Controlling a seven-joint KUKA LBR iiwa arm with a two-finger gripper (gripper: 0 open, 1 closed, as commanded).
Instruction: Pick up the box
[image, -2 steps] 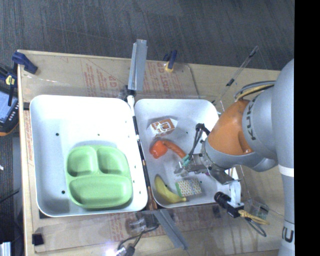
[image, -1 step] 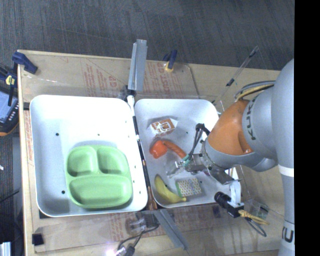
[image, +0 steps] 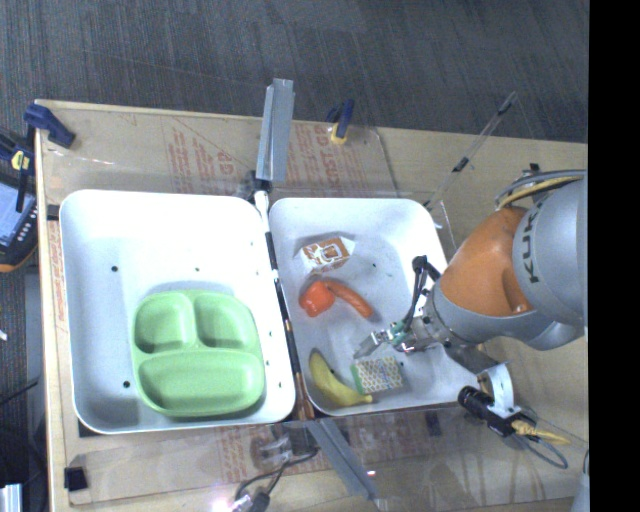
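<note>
Dark carpet surrounds a plywood bench (image: 420, 165) bearing two shallow white bins side by side, with the grey-and-orange KUKA arm (image: 510, 275) reaching in from three o'clock. At nine o'clock, the left white bin (image: 100, 230) holds a green three-compartment plastic tray (image: 198, 352). The right white bin (image: 400, 222) carries four items: a small brown-and-white printed box (image: 327, 251) toward twelve o'clock, a red-orange pepper-shaped toy (image: 332, 296) near the centre, a yellow banana (image: 333, 381) at seven o'clock, and a small pale block with a dotted face (image: 379, 375) at six o'clock, just beside the banana's tip. The two-finger gripper (image: 382, 341) hangs low over the bin's lower half, just above the dotted block and well apart from the printed box; whether it is parted or closed cannot be told from this angle, and nothing is visibly held in it. Judged from this layout, the pick is not yet made. If the printed box is the target, a clean attempt calls for lifting clear, travelling toward twelve o'clock past the pepper toy, and descending squarely over the box, which lies slightly askew near the bin's back wall. Aligning to its narrower sides should help, since its flat shape offers little height to grasp. Brushing the pepper toy could nudge the box off line.
</note>
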